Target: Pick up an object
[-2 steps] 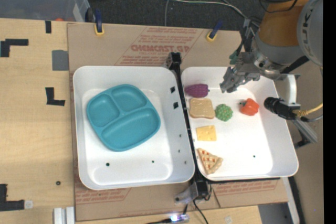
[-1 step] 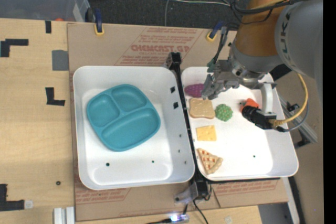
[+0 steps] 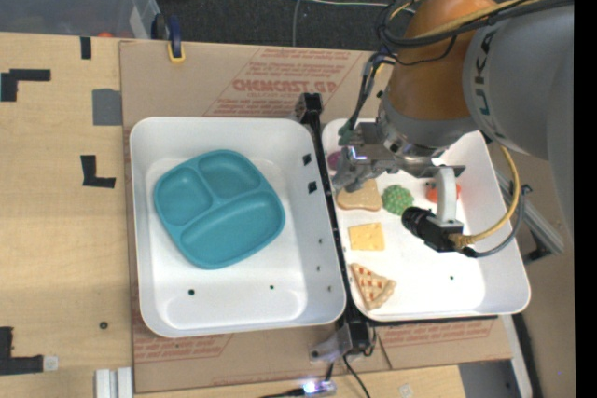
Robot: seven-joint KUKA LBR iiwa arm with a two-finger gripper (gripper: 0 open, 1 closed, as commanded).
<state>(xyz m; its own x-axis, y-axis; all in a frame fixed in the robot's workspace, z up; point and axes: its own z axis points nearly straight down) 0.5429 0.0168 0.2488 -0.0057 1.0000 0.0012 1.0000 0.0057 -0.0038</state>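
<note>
Crowding the end effector (image 3: 359, 165) — toast (image 3: 358, 197), broccoli (image 3: 397, 198), cheese (image 3: 366, 238) — grip state unreadable

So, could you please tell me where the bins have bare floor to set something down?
Left bin: a bare strip along the near wall, below the teal divided plate, and a narrower one right of it. Right bin: bare floor at the near right, right of the pizza slice and cheese square. Crowded: the far end, around the tool, bread and green piece.

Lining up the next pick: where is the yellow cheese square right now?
The cheese square lies in the right bin, near its left wall, just below the bread slice and above the pizza slice.
</note>
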